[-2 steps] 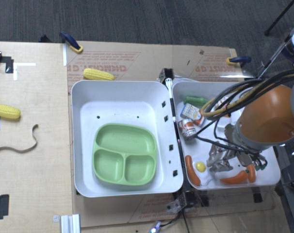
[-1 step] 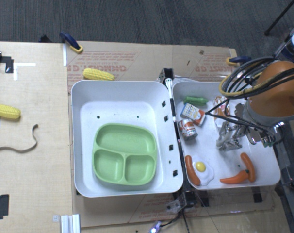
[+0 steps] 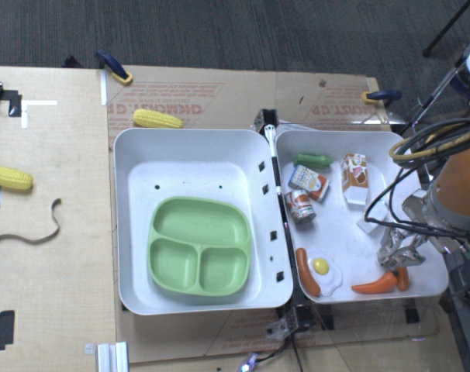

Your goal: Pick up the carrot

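The gripper [image 3: 398,256] hung just above the carrot [image 3: 378,284] in the right bin's [image 3: 340,142] near-right corner — placed for a grab — its opening impossible to judge.

Two shallow white plastic bins sit side by side: the left bin [image 3: 126,208] carries a pale green divided plate [image 3: 200,246], while the right bin [image 3: 351,223] holds the bright orange tapered carrot [image 3: 378,284]. Beside it lies a white fried egg with a yellow yolk [image 3: 323,272] and a red-orange sausage [image 3: 305,272]. Farther up are a dark green pod-shaped vegetable [image 3: 312,160], a white-and-orange carton [image 3: 356,179], a white packet with blue and orange print [image 3: 308,181] and a silver can with a red label [image 3: 302,207]. The light wood bench [image 3: 49,285] bears two yellow corn cobs [image 3: 157,118] [image 3: 8,177]. Brown cardboard [image 3: 219,99] shows red lettering under blue-and-yellow clamps [image 3: 113,66].
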You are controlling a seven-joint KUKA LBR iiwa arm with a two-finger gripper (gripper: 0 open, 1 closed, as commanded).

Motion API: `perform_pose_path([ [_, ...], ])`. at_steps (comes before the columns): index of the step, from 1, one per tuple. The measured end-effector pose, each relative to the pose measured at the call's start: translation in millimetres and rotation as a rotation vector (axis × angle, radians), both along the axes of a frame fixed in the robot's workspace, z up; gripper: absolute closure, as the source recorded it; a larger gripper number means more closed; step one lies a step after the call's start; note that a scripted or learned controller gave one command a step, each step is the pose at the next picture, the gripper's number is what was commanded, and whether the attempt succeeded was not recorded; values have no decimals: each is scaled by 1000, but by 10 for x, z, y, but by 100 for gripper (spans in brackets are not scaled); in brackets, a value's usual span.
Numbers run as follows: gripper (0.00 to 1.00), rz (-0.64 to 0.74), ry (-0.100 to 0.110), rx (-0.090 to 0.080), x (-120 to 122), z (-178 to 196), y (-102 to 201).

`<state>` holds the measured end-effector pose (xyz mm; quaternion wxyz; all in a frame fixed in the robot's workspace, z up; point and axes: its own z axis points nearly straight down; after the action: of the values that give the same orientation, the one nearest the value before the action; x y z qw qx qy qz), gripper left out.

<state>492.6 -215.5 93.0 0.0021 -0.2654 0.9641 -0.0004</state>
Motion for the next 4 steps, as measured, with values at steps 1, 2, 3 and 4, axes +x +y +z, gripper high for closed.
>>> perform_pose_path([
  [1, 100, -255, -3, 1, -13, 431, -62],
  [2, 100, -84, 1, 2, 270, -7, 489],
  [3, 100, 114, 1, 0, -51, -8, 429],
  [4, 100, 469, -2, 0, -42, -4, 508],
])
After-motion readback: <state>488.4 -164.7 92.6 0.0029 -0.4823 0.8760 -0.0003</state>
